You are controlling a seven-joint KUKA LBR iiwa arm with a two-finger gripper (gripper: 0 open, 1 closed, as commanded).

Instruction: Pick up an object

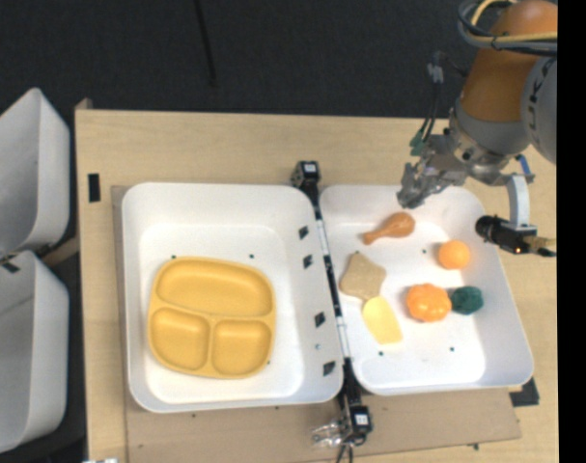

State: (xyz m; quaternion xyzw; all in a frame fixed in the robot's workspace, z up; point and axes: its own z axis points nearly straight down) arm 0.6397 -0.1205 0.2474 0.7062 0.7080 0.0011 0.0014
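The right bin (486,365) holds several toy foods. An orange-brown chicken drumstick (390,228) lies near the bin's back. In front of it lie a tan bread slice (361,277) and a pale yellow block (381,319). To the right are a small orange ball (454,255), a larger orange fruit (428,303) and a dark green piece (466,300). My gripper (414,193) hangs over the bin's back edge, just above and right of the drumstick. Nothing shows between its fingers.
The left bin (138,220) holds a yellow three-compartment plate (213,314). A black clip (305,174) sits at the back where the two bins meet. A black fitting (505,232) juts in beside the right bin's right wall. White containers (22,172) stand off the bench's left side.
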